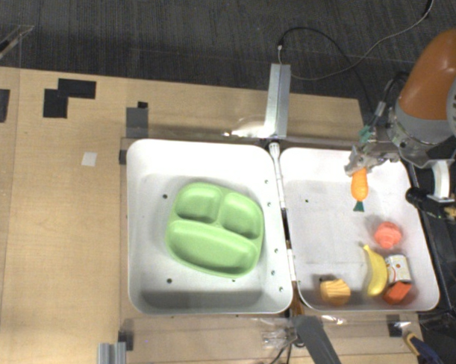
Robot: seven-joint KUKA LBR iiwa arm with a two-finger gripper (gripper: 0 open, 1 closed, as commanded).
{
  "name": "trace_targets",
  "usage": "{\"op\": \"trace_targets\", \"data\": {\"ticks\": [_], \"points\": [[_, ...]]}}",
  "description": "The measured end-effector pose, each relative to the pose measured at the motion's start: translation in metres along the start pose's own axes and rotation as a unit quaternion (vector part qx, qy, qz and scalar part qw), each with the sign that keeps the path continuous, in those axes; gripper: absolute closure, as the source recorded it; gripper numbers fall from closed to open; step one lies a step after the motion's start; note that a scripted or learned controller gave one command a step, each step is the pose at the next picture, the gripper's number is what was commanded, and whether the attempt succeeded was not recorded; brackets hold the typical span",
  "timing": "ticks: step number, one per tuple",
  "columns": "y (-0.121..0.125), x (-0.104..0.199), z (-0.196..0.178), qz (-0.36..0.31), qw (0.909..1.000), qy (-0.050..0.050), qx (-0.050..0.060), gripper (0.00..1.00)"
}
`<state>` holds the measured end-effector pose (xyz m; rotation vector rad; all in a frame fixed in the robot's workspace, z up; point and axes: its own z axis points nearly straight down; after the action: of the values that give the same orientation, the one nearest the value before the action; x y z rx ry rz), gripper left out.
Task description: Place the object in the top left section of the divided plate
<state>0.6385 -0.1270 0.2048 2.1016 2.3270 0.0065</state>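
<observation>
An orange carrot [358,186] is seen pinched between the closed fingers of the gripper [361,166], its tips blurred, at one o'clock over the right bin [316,218], while the green divided plate [214,229] is seated in the left bin [148,212]

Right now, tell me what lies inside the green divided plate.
The green divided plate in the left bin shows three bare sections. The bin floor beneath it is covered.
</observation>
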Motion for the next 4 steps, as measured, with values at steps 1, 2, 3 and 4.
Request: {"op": "trace_targets", "data": {"ticks": [1,2,3,4], "points": [[-0.005,0.088,0.019,-0.03,0.9995,0.001,0.001,1.0],[-0.024,0.18,0.02,0.157,0.9875,0.001,0.002,1.0],[0.012,0.244,0.012,0.176,0.9843,0.001,0.002,1.0],[-0.017,0.307,0.039,0.27,0.9629,0.001,0.003,1.0]]}}
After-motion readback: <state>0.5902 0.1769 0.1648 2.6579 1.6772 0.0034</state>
